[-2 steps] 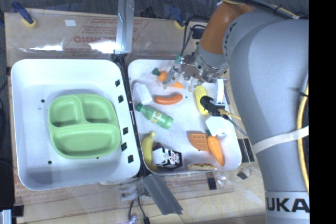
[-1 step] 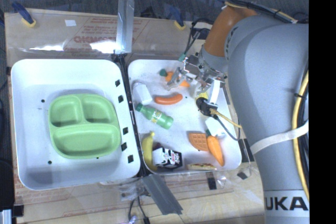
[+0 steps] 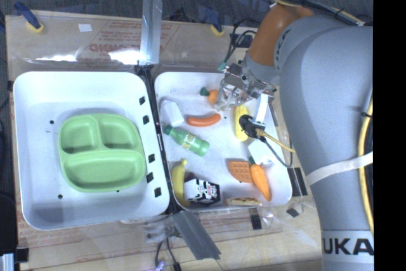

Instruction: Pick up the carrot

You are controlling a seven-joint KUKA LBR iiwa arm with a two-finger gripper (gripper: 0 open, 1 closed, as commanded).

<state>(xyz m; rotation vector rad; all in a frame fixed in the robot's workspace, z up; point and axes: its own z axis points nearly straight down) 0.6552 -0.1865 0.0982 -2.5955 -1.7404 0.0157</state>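
A small orange carrot (image 3: 212, 97) with a green top lies at the far end of the right bin (image 3: 279, 136). My gripper (image 3: 231, 96) hangs low over the bin just to the right of it, very close to or touching it. The arm's grey body and orange band cover the bin's right rim. A second, larger orange carrot-like piece (image 3: 260, 181) lies near the front right corner.
The right bin also holds an orange sausage (image 3: 203, 119), a green bottle (image 3: 188, 140), a yellow corn cob (image 3: 241, 123), a waffle (image 3: 239, 169), a banana (image 3: 179, 179) and a small dark carton (image 3: 204, 190). A green divided plate (image 3: 100, 152) sits in the left bin (image 3: 25, 136).
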